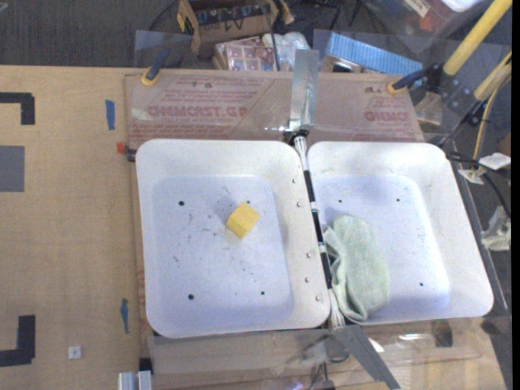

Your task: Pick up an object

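The arm's pose and the claw's state cannot be told from this overhead view.

Even, diffuse overhead light; white bins (219, 157) bright, faintly bluish on floors. Shadows soft and short. Mild glare on clear plastic sheet (244, 104) behind bins. Overall slightly soft, low resolution; background clutter dimmer.

1. the left bin (162, 177) and the right bin (455, 218) look like smooth white plastic with a faint sheen, the left floor scuffed and speckled dark.
2. the yellow block (242, 220) near the left bin's middle looks matt, foam-like.
3. the pale green cloth (357, 270) along the right bin's left edge is soft, nubby fabric.
4. the bench (65, 218) looks like matt, light wood board.
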